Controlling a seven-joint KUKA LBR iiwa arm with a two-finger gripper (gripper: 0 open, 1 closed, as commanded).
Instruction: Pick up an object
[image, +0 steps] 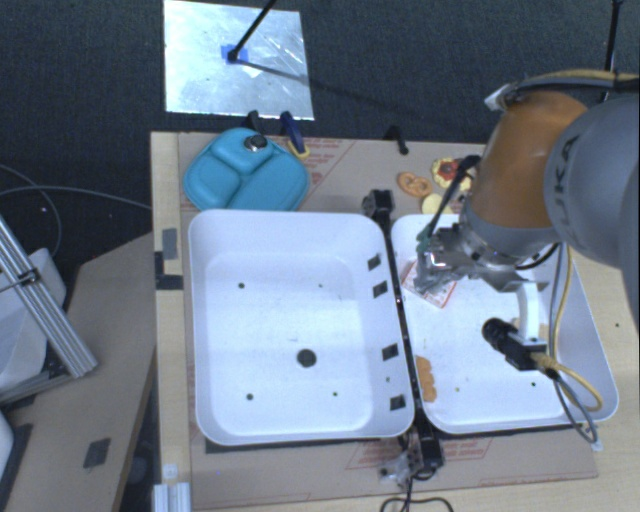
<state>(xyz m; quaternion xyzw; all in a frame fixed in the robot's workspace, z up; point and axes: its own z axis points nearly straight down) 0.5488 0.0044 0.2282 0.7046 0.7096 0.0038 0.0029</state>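
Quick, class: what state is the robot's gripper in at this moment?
Gripper: low in the right bin, over a small red and white packet; open, closed or holding cannot be told.

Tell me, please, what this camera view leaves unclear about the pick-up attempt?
- Pincer: the wrist covers its fingers; open or shut, unknown.
- Flat red-and-white item: partly under the pincer; contact unclear.
- Right bin: the arm hides its far right part.
- Small orange item: too small to identify.

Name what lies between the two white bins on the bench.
In the camera view, a black divider strip with small black clips runs between the left bin and right bin.
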